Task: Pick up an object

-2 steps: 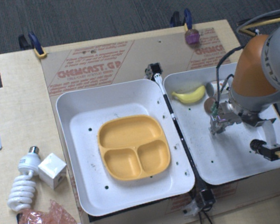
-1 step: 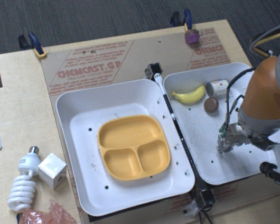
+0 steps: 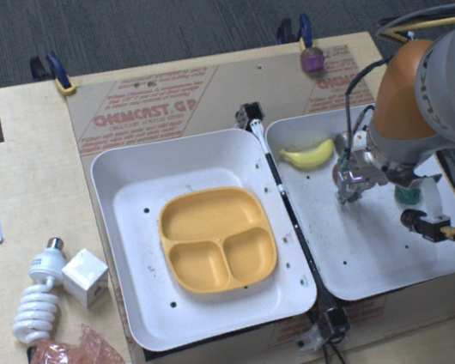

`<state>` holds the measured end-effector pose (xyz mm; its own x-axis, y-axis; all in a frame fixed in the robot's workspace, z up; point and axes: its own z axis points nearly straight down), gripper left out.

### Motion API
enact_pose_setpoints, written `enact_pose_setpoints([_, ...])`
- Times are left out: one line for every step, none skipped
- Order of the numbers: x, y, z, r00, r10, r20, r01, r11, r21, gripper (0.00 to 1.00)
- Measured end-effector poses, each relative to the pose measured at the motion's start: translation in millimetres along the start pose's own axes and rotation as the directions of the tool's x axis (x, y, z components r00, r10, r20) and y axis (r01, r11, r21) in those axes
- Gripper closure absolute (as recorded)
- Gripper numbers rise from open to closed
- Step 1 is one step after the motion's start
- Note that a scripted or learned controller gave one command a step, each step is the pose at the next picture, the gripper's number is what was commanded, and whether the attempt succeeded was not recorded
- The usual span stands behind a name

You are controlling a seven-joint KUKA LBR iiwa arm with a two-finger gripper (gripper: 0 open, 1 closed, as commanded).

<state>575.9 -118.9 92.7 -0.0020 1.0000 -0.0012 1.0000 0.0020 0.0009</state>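
Note:
A yellow banana [image 3: 308, 155] lies at the far left of the right bin [image 3: 347, 269]. My gripper [image 3: 350, 187] hangs low over that bin's floor, just right of and slightly nearer than the banana, apart from it. A small teal object [image 3: 407, 194] peeks out beneath the arm at the bin's right side, partly hidden. In the left bin [image 3: 145, 305] rests a yellow three-compartment plate [image 3: 218, 239].
The grey arm with its orange band [image 3: 405, 102] covers the right bin's far right corner. A black cable connector [image 3: 428, 226] juts over the bin's right part. Outside the bins lie a spiral bulb [image 3: 38, 302], a white cube [image 3: 85, 276] and a purple item [image 3: 312, 59].

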Motion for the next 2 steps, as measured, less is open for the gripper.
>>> enact_pose_setpoints([0,-72,0,1.0,0.004,-0.001,-0.004,1.0,0.001,0.0])
enact_pose_setpoints([16,-41,0,1.0,0.001,-0.001,-0.001,1.0,0.0,0.0])
